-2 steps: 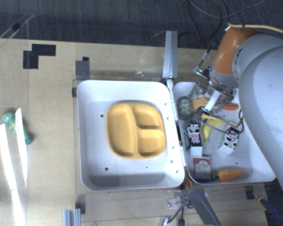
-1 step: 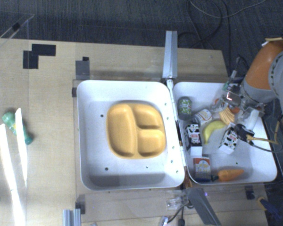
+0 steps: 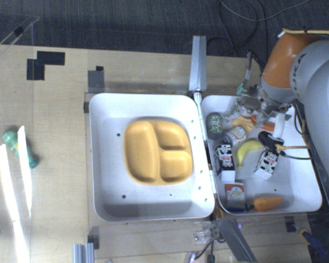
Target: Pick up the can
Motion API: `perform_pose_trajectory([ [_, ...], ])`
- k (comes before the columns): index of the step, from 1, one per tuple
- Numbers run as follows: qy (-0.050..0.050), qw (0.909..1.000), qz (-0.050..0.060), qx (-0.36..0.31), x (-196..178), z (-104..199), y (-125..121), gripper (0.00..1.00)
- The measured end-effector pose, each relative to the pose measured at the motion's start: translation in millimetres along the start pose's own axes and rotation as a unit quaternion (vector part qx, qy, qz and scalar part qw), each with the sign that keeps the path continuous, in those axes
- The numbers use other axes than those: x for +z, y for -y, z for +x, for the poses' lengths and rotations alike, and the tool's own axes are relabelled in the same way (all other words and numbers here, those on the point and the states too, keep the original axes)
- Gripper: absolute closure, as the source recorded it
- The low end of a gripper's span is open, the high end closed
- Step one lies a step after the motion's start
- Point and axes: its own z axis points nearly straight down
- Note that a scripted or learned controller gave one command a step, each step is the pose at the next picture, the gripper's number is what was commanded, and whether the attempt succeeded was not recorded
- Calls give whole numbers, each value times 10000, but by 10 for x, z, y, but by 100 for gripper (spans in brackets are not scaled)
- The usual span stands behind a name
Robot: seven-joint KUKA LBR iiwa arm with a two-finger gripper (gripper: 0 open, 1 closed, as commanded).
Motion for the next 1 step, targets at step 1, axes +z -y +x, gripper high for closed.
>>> perform_pose_trajectory([
  [1, 2, 9969, -15, 787, 135, 272, 263, 0],
])
